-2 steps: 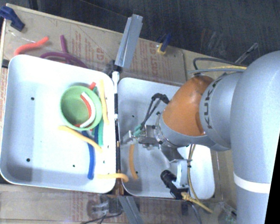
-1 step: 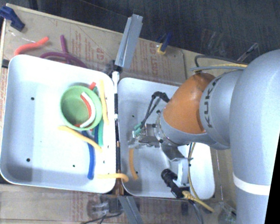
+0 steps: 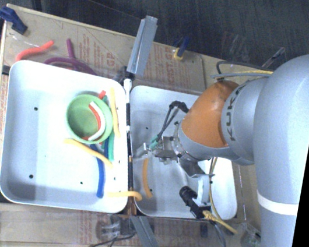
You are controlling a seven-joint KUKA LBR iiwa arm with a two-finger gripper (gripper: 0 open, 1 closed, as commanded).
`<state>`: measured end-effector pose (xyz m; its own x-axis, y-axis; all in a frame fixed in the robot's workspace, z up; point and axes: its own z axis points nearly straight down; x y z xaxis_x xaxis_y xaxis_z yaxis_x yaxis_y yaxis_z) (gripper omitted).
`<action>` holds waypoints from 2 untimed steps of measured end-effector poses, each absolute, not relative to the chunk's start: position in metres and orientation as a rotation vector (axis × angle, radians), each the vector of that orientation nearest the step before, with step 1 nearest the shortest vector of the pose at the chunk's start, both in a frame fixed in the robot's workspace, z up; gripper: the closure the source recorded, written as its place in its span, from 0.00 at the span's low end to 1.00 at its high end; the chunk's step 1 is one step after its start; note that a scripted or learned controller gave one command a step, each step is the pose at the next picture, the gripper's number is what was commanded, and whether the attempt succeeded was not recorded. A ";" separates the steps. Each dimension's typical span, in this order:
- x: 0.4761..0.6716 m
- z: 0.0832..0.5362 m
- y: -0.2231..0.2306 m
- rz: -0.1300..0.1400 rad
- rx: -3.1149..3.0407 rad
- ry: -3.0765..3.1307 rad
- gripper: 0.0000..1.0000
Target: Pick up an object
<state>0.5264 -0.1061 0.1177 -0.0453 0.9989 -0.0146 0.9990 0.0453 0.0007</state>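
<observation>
Below, two white bins sit side by side. One green bowl (image 3: 89, 117) rests in the left bin (image 3: 25, 150) among several thin strips: yellow, blue, green, red-and-white. The right bin (image 3: 166, 206) holds one orange-yellow strip (image 3: 146, 179), just beside the gripper (image 3: 155, 148); whether its jaws are spread cannot be told.

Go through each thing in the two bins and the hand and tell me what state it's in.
green bowl: upright, in left bin, red-and-white piece inside.
yellow strip: lying flat beside the bowl.
blue strip: flat on left bin floor.
orange strip: lying in right bin.
hand: low over right bin.
</observation>
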 end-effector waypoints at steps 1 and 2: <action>0.527 0.127 -0.105 -0.017 2.154 2.273 1.00; 0.527 0.127 -0.105 -0.017 2.154 2.273 0.00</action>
<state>0.5268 -0.1047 0.1268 -0.0537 0.9984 -0.0148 0.9986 0.0537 -0.0007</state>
